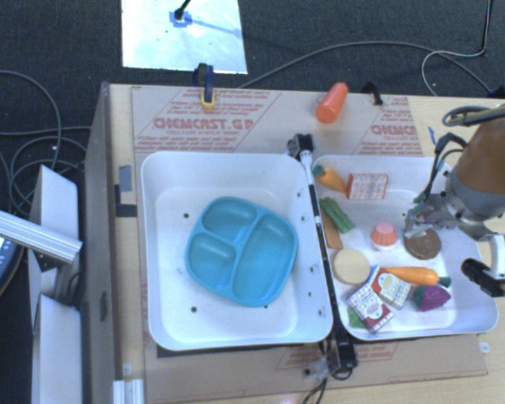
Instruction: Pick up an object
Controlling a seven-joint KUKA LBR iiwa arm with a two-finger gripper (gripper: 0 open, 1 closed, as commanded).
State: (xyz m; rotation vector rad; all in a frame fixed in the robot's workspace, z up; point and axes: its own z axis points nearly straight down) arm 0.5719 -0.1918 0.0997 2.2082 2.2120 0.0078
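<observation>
Camera view, right bin, far side: the gripper (422, 222) is lowered over a brown disc (422, 245), which lies flat on the bin floor and appears to be the likeliest thing to be picked. Whether the fingers are spread or closed cannot be told, the wrist being in the way; the disc is not seen between them.

Just beside the disc: a small pink-topped piece (385, 236). Nearer the front: a carrot (408, 274) laid lengthwise, a purple piece (432, 296) touching its end, a printed carton (377, 298), and a pale round biscuit (351, 266). Towards the divider: a green pod (338, 215), a second small carrot (328, 178) and a red-and-white box (367, 187) at the back. The items lie loose and close, presumably tipped in as a jumble so that a grasp must be made from above.

Left bin (168, 310): a blue sectioned tray (241, 251), flat and alone. On the bench behind the bins an orange cylinder (332, 102) lies apart.
</observation>
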